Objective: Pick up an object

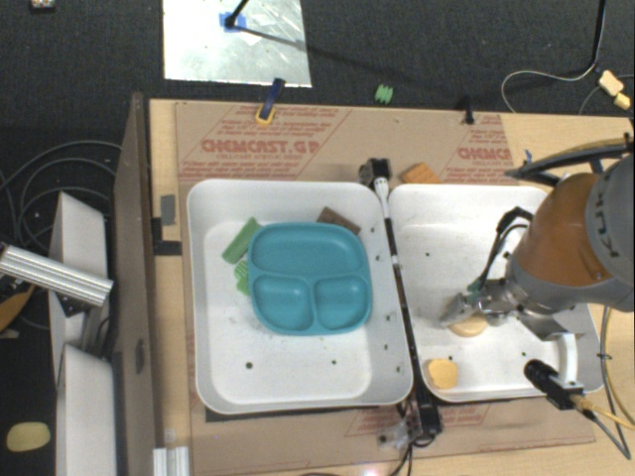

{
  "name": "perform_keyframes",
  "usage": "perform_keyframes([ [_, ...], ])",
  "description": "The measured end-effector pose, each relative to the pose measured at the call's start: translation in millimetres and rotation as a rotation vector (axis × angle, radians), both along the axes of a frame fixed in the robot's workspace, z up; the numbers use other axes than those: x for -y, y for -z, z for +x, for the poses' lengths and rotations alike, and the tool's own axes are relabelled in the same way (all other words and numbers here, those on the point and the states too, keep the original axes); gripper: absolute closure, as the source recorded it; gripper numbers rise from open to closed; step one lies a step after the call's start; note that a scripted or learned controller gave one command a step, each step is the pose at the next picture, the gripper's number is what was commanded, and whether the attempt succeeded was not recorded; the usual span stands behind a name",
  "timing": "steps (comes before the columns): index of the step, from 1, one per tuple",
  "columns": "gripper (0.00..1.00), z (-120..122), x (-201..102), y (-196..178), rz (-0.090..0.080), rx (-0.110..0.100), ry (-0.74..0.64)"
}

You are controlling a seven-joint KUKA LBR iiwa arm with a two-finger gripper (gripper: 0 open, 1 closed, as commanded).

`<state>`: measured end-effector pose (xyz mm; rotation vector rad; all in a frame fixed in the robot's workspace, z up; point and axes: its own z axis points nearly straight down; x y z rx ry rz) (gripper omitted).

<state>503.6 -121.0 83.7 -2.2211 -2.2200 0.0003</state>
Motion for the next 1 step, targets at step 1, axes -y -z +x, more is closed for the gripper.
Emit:
perform_keyframes([
  [1, 1.00, 2.0, -0.4, -11.2, 0.000, 0.005, -0.001],
])
